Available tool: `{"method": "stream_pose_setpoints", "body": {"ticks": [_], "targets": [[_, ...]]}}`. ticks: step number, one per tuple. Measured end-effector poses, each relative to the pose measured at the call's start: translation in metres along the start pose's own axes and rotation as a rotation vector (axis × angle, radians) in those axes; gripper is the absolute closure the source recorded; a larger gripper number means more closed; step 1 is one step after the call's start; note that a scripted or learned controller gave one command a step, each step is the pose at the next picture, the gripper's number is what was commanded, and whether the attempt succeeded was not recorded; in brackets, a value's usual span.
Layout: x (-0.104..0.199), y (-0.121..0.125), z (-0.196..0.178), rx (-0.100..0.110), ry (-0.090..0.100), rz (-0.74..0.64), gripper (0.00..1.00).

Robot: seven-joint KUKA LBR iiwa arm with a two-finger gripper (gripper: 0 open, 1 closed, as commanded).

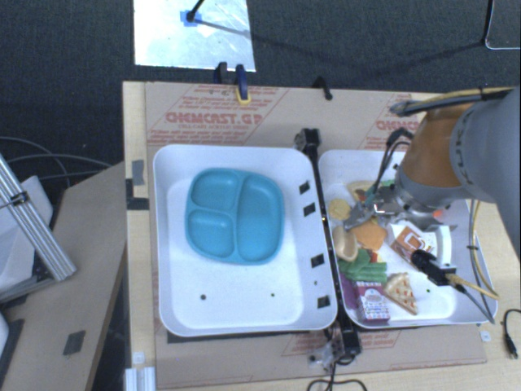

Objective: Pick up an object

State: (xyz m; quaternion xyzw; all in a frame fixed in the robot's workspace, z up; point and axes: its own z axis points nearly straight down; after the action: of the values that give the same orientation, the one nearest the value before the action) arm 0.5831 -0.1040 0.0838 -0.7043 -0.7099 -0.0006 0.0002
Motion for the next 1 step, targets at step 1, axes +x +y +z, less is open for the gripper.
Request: {"method": "stream_pose_setpoints", "body": {"ticks": [1], "targets": [[-0.003, 0.0016, -0.0115, -0.003, -0.001, 0.004, 1.0]]}}
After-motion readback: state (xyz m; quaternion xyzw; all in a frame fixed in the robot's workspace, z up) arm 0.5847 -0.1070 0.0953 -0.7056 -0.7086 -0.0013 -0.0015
